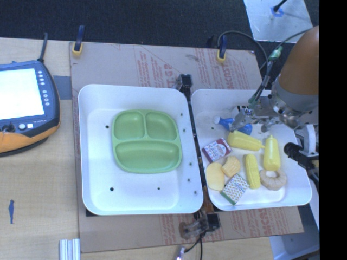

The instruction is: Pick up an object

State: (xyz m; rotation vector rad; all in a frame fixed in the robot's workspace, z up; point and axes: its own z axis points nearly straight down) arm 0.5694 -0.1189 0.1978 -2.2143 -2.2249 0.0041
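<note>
Yellow corn cobs: three; green tray: one; jaws' state unclear.

A divided plate lay in the left bin. The right bin held small toy foods. A tablet sat far left on the bench.

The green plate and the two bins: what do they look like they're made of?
The green plate looks like moulded plastic with a matte finish: one even pale green, soft rounded dividers between three compartments. The left bin and right bin look like thin glossy white plastic, with rounded corners and a faint sheen, though painted metal can't be ruled out.
</note>
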